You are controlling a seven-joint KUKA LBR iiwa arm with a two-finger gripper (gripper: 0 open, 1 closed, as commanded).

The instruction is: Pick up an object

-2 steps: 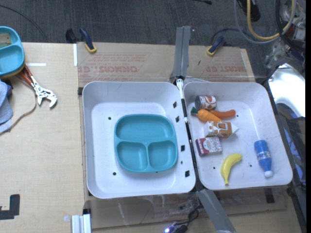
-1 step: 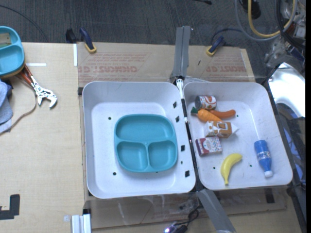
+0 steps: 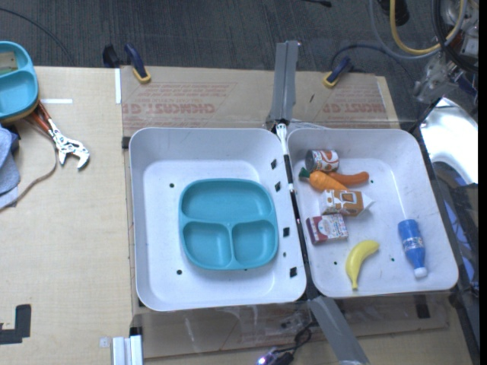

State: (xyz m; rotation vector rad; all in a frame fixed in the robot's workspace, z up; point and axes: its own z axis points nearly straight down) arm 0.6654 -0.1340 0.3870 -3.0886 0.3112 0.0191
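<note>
Dark carpet runs behind the bench [image 3: 68,265], whose pale wood top carries a sheet of brown cardboard [image 3: 213,97] held down by two clamps at its far edge. Two shallow white bins sit side by side on it, touching along the middle.

The left bin [image 3: 152,166] holds a teal divided plate [image 3: 228,223], lying flat near its centre.

The right bin [image 3: 434,204] holds all the loose pieces. A small can [image 3: 323,160] lies on its side near the far left corner, and an orange carrot [image 3: 338,179] lies just in front of it. Just beside the carrot sits a small orange-and-white carton [image 3: 346,201], with a dark red packet [image 3: 327,228] touching it on the near side. A yellow banana [image 3: 361,260] lies towards the near wall, and a blue bottle [image 3: 412,246] lies well apart at the right.

A curved, pale length of the arm [image 3: 449,139] shows at the right, above the bin's far right corner and clear of everything inside. Whether the gripper is wide or narrow I cannot tell.

Off to the left, a wrench [image 3: 68,149] lies on the bare wood near another teal tray [image 3: 15,78].
</note>
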